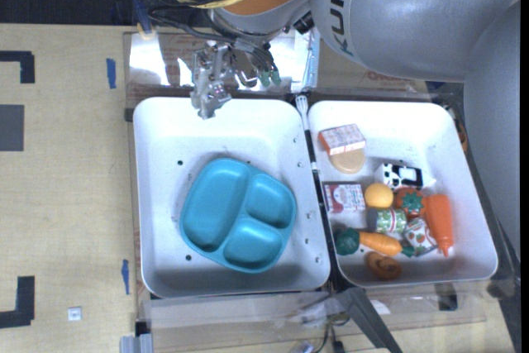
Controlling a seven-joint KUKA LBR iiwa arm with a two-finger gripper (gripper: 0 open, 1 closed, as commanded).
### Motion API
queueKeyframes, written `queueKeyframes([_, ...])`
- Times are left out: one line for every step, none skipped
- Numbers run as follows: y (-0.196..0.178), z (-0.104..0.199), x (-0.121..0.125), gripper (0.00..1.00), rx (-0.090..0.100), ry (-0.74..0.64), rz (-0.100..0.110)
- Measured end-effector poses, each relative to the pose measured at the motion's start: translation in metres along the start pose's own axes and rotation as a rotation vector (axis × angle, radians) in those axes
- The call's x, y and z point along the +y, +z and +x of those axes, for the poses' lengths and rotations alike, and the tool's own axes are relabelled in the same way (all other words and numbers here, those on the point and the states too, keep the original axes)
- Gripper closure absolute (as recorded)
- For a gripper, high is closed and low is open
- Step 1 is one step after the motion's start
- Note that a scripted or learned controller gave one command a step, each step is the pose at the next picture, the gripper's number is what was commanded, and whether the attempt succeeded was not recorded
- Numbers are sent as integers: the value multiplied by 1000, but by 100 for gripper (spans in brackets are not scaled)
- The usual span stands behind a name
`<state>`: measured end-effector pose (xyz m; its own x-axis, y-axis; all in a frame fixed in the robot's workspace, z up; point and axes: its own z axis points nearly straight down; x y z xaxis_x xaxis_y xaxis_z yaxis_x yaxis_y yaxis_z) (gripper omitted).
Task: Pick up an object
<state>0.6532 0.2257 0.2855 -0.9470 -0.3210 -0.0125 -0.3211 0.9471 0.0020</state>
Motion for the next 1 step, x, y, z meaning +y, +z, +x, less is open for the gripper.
queueKeyframes([9,-13,-5,100,2,-265,-1])
